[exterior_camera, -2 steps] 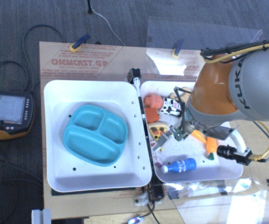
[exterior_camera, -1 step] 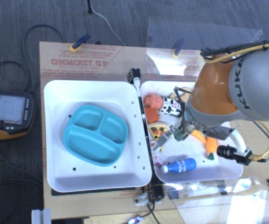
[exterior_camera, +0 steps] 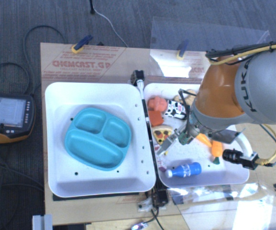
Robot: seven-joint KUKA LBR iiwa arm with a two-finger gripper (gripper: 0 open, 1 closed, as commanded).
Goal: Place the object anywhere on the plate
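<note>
I'm looking at the gripper low in the right bin; its fingers stand spread apart with nothing between them, tips just over the bin floor beside the pizza slice toy. That slice lies against the bin's left wall, touching or nearly touching one fingertip, I can't tell which. Above it sits an orange-red lump, and next to that a black-and-white cow-patterned toy. An orange carrot-like piece lies to the right of the wrist, partly under the arm. Near the front wall a blue bottle lies on its side, white cap toward the left. The grey arm with its orange band covers much of the bin's far half.

The blue plate, three compartments, sits in the left bin, well apart from the gripper, with the bins' shared walls between them.

Both bins rest on a brown cardboard sheet with blue clips on its far edge. Dark carpet lies around, cables curl on it, and a teach pendant lies at the left.
</note>
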